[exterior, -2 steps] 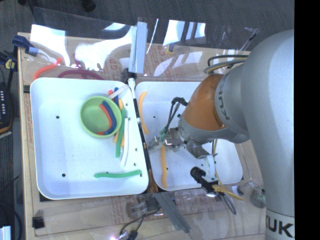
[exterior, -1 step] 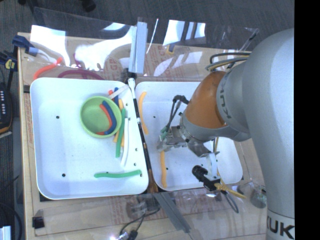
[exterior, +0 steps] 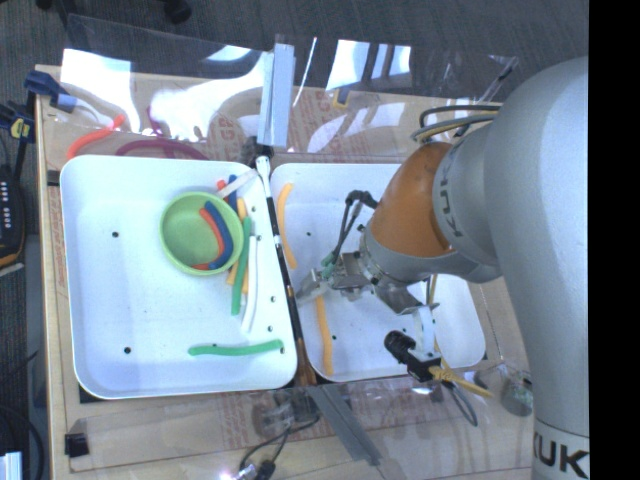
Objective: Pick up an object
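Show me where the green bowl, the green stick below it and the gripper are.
green bowl [exterior: 190, 232]: camera view, inner floor.
green stick [exterior: 236, 348]: camera view, middle of its length.
gripper [exterior: 322, 276]: camera view, at its fingertips.

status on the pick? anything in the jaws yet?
Done: the arm is down over the right bin, with the gripper low by its left wall, near an orange strip. In hand: I can't see anything held; the wrist blocks the view. Left: the grasp and lift. The green bowl and green strip lie in the left bin.
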